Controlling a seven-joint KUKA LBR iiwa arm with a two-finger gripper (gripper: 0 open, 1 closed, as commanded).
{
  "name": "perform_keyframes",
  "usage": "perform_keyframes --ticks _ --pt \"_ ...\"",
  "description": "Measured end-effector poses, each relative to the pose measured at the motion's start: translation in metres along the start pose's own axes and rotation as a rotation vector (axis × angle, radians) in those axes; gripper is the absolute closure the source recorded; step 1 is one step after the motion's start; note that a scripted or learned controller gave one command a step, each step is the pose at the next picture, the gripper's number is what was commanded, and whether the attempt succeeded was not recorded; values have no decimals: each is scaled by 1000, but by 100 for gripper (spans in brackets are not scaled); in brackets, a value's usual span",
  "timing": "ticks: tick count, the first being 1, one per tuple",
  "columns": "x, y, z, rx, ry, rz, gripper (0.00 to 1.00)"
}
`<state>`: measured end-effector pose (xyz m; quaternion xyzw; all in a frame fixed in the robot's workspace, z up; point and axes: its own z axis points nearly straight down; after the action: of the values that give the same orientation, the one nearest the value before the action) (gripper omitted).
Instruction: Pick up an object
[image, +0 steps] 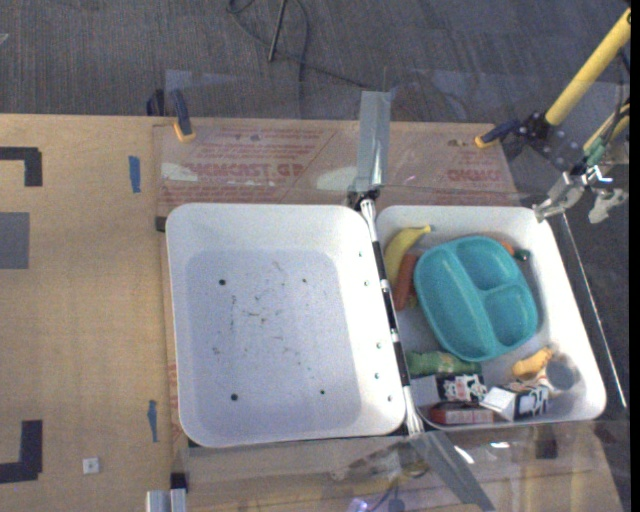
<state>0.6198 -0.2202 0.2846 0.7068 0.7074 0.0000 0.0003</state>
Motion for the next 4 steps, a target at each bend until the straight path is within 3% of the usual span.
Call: perform_keyframes --ticks 1,2,3,4 --pt "130 48 6 -3 -1 -39 0" --pt "105 54 181 -22 4 134 0" --pt "105 55 171 -22 -1 130 100" --pt "80 48 43 -1 -1 220 100"
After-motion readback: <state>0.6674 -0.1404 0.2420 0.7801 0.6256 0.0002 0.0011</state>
